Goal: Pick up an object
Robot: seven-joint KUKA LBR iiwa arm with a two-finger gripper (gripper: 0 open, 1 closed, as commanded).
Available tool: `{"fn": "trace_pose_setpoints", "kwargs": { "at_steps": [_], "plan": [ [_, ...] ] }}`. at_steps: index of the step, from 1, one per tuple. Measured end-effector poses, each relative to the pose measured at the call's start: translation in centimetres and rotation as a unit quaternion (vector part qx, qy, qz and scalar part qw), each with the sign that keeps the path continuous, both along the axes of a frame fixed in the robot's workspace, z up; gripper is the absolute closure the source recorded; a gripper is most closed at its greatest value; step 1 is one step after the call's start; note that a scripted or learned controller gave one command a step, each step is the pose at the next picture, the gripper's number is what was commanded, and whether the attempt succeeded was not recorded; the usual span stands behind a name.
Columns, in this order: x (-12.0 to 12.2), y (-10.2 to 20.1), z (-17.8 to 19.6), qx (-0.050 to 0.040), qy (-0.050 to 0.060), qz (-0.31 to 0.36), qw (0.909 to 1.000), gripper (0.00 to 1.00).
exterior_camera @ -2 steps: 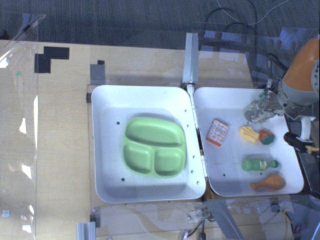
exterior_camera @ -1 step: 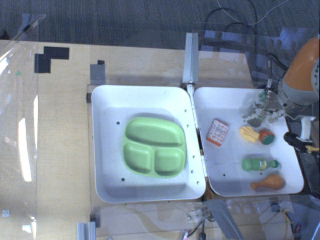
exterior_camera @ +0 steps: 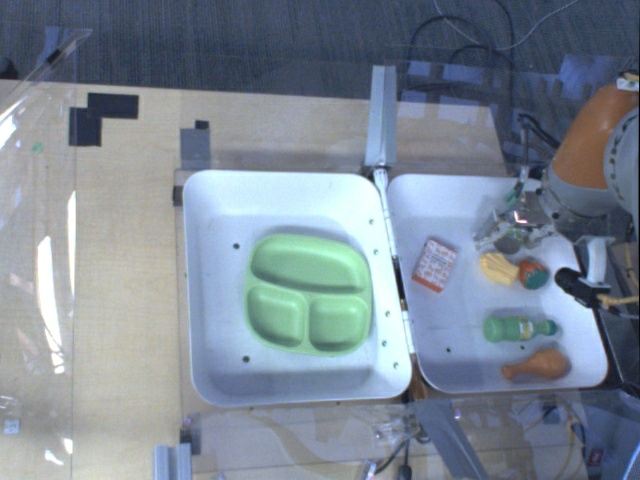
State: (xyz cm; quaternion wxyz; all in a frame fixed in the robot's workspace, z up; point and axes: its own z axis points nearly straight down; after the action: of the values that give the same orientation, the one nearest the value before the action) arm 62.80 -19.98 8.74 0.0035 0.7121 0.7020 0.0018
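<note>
A robot gripper (exterior_camera: 512, 226) is hovering at twelve o'clock of a yellow toy (exterior_camera: 497, 267); its grip state is unclear.

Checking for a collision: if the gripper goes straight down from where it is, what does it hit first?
Probably the yellow toy, just below the gripper in the right bin; depth is unclear, so it may land on bin floor beside it.

Bright even light, soft shadows, left-side glare

- No text, brand, number or sign can be read anywhere.
- The small red-and-white packet (exterior_camera: 435, 265), lying in the right bin (exterior_camera: 440, 363) just beside its left wall, bears printing too small and blurred to read.
</note>
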Motion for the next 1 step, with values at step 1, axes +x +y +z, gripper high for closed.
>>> {"fn": "trace_pose_setpoints", "kwargs": {
  "at_steps": [1],
  "plan": [
    [0.35, 0.09, 1.46, -0.0016, -0.005, 0.003, 1.0000, 1.00]
  ]
}}
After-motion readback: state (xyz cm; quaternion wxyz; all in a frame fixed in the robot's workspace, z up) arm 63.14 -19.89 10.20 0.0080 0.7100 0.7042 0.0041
